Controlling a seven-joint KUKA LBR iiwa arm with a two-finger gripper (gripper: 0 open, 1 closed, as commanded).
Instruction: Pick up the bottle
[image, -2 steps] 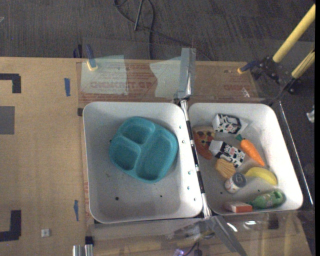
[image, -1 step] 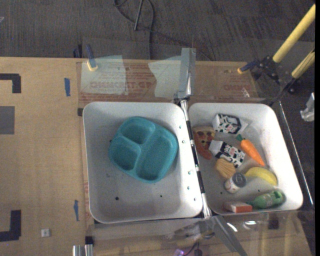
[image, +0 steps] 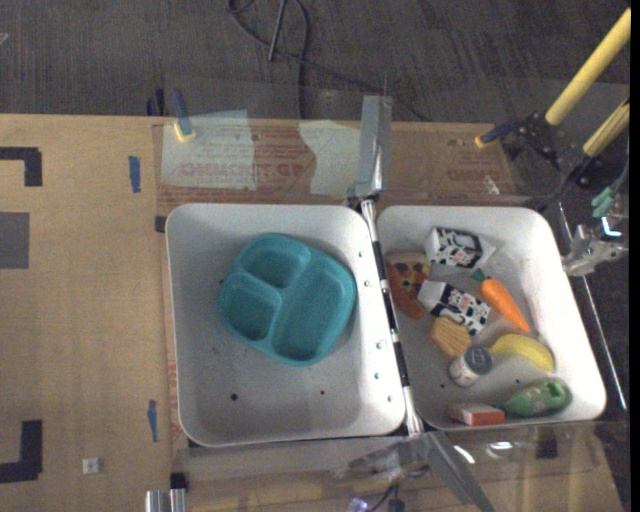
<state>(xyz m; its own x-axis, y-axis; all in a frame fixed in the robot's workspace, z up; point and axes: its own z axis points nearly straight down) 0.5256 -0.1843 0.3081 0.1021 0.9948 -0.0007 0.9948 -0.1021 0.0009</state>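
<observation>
Once checked atop brown bench (image: 80, 300) over dark carpet, found bottle (image: 468, 365) in right bin (image: 575, 330), well apart from gripper (image: 592, 248) beyond its rim, grip state untellable.

Item counts, two shallow white bins (image: 190, 300) (image: 575, 300).

Left bin: one teal compartment plate (image: 288, 298). Right bin: two cow-patterned milk cartons (image: 455, 247) (image: 455, 303), one pizza slice (image: 407, 283), one orange carrot (image: 504, 304), one yellow banana (image: 523, 351), one ridged yellow chip (image: 451, 337), one small grey-capped bottle (image: 469, 365), one green toy (image: 537, 400), one orange-and-white block (image: 476, 414).
</observation>
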